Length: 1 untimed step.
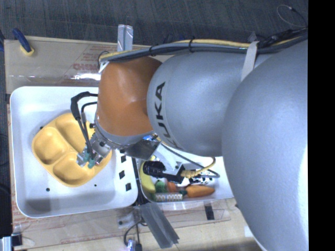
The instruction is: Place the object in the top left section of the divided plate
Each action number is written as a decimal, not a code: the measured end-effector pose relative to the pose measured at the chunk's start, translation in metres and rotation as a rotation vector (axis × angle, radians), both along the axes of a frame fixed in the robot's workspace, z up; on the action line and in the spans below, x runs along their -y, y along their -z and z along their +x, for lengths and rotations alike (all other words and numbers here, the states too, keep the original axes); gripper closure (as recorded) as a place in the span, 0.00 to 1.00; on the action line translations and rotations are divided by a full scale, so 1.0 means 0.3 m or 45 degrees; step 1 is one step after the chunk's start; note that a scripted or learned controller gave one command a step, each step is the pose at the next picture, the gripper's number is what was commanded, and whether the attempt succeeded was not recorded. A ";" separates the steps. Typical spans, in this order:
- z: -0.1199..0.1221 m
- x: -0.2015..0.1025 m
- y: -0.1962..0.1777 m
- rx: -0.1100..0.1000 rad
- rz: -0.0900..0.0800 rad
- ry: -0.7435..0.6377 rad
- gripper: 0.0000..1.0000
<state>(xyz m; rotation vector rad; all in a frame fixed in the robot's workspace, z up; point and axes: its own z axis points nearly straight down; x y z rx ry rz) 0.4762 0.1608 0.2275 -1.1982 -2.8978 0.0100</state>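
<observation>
Your gripper (pixel 89 158), grip state unreadable, hung over the yellow divided plate (pixel 49 145) at its 3 o'clock rim; top-left section lay toward 10 o'clock.

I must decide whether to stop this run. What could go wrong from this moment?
1. The gripper sits low over the right edge of the yellow divided plate, near a divider, so a release could land in the wrong section.
2. The arm covers much of the right bin, hiding what lies beneath.
</observation>
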 end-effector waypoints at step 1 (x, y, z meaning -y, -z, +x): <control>0.013 -0.064 -0.132 0.005 -0.002 0.399 1.00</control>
